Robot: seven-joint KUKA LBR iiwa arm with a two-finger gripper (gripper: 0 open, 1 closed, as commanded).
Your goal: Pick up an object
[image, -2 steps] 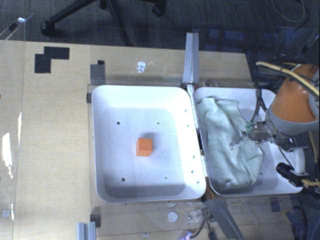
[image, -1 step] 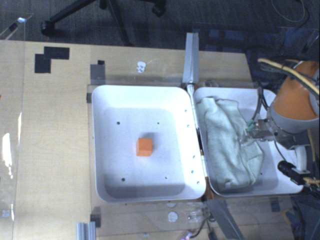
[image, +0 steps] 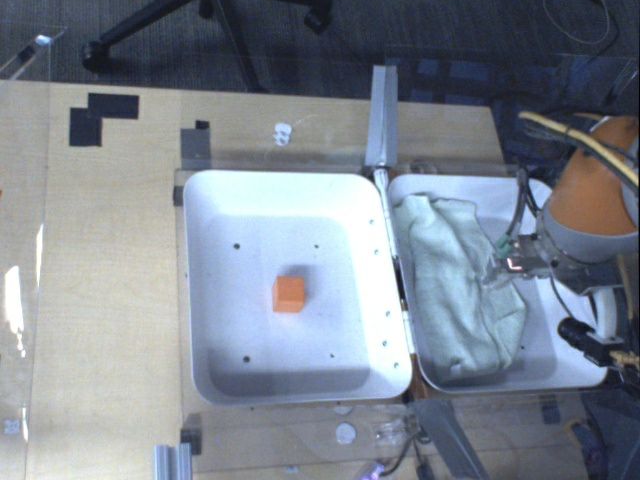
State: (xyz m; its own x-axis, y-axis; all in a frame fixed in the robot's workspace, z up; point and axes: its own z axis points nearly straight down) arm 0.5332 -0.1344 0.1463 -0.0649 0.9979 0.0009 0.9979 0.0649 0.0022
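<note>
We're looking down on a pale wooden surface (image: 100, 298) with dark carpet beyond it, where a chair base (image: 210, 8) sprawls. Black patches (image: 100, 116) mark the wood. Two white bins sit side by side: the left bin (image: 215, 368) holds an orange cube (image: 289, 294) near its middle, the right bin (image: 570, 363) a crumpled towel (image: 455, 278). The tool (image: 503, 261) sits on the towel's right edge, well apart from the cube; its spread we cannot tell.
</note>
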